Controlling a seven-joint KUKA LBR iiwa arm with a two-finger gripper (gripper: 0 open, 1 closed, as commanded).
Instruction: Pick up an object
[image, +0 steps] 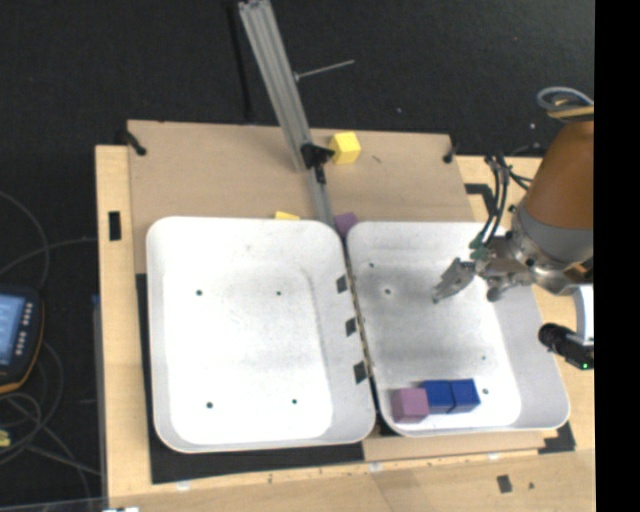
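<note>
A dark floor surrounds the pale wooden tabletop (220, 165), and we look down on it at a slant, with two shallow white bins side by side on it. The left bin (245, 330) shows us only its bare white floor. The right bin (440, 330) holds the things we care about: a purple block (409, 403) and a blue block (450, 395), touching each other, pressed into the bin's near edge at about 6 o'clock from its centre.

The arm (565, 195) comes in from 3 o'clock, its orange band sitting above the grey wrist. The hand (470, 280) hangs over the upper right part of the right bin. We see its two fingers spread apart, one pointing toward 8 o'clock and the other lower and nearer the wrist, with nothing between them.

From the hand, the blue block lies toward 6 o'clock, and the purple block toward 7 o'clock; both are well apart from the fingertips.

Beyond the bins, a grey metal bar (285, 100) slants across the far tabletop, and a yellow block (346, 147) rests just beside it at 12 o'clock. A small purple piece (345, 223) peeks out at the gap between the bins' far corners, and a sliver of yellow (287, 215) shows at the left bin's far rim.
</note>
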